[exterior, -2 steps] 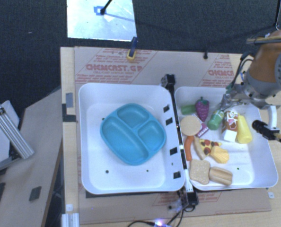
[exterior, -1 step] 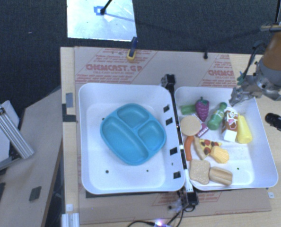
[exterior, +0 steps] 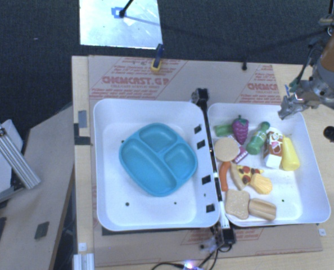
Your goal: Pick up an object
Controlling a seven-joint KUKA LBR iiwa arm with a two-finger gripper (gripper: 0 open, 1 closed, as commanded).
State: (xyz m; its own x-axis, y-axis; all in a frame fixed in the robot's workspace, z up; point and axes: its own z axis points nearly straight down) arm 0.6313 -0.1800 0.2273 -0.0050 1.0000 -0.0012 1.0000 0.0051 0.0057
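The right bin (exterior: 313, 198) holds several toy foods: a purple grape bunch (exterior: 240, 130), a green bottle (exterior: 257, 139), a white carton (exterior: 273, 148), a yellow banana (exterior: 290, 154), a round tan cracker (exterior: 227, 149), an orange carrot (exterior: 224, 176), a pizza slice (exterior: 245, 175), a bread slice (exterior: 238, 205) and a brown loaf (exterior: 262, 209). My gripper (exterior: 291, 107) hangs over the bin's far right corner, above and to the right of the carton. Nothing shows between its fingers.
The left bin (exterior: 108, 128) carries a blue compartment plate (exterior: 157, 159). A black divider with clips (exterior: 207, 151) runs between the bins. Cardboard (exterior: 133, 79) lies under both bins, with a yellow clamp (exterior: 156, 65) at its far edge. A shiny metal sheet (exterior: 120, 14) sits behind.
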